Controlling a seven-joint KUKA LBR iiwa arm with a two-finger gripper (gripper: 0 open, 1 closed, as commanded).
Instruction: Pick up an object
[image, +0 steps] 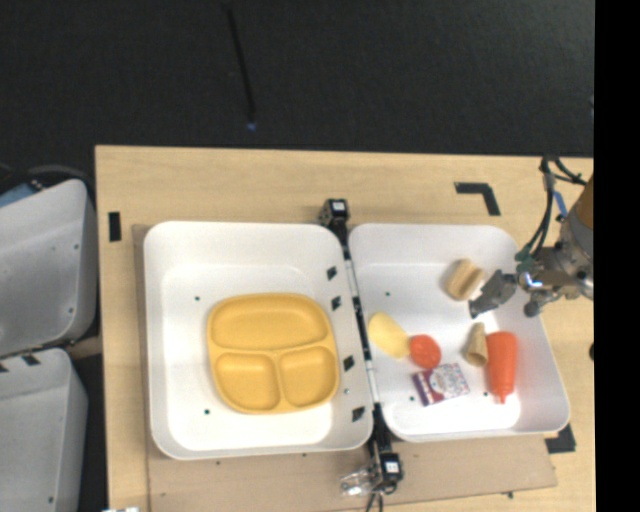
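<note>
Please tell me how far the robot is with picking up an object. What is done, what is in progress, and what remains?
Done: the gripper is over the right bin, near its right side. In hand: nothing shows between its fingers; it is close to the tan piece. Left: the actual grasp and lift. The carrot, the tomato, the yellow piece and the small packet all lie in the bin.

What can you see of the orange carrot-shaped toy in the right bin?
The orange carrot-shaped toy looks like smooth plastic, one plain colour, wider at its upper end and tapering to a rounded lower tip. It lies flat on the floor of the right white bin, near the bin's right wall, its long axis running nearly up and down in the view. A small tan cone-shaped piece sits against its upper left side. The hand is above it, apart from it.
</note>
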